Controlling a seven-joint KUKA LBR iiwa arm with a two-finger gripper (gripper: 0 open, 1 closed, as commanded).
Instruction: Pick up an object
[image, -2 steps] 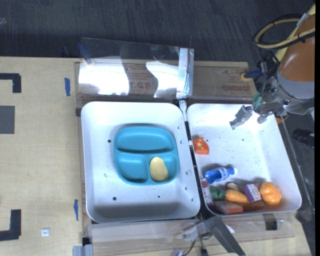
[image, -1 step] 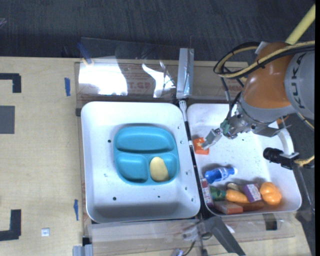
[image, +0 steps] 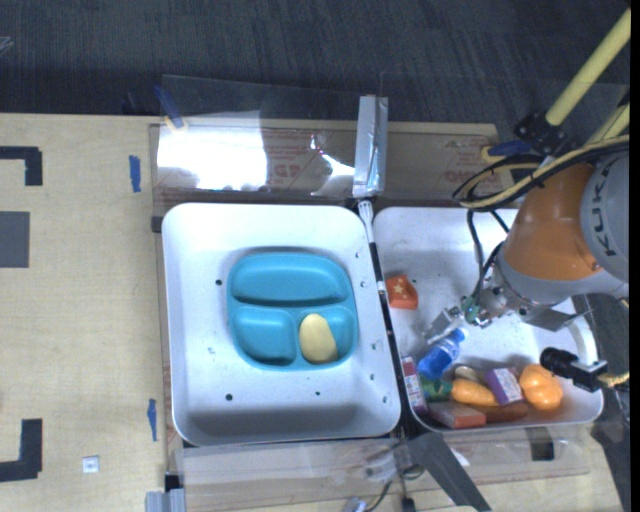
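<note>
Crowding the right bin's (image: 440, 250) front edge, toys are sitting under the gripper (image: 470, 312); finger opening unclear, so descending squarely onto the blue bottle (image: 440, 355) is looking wisest.

Legible text: partial letters "KU" in dark print on the grey arm housing (image: 612, 215), cut off by the frame edge. Faint red printing on the cardboard sheet (image: 290, 150) behind the bins, unreadable.
</note>
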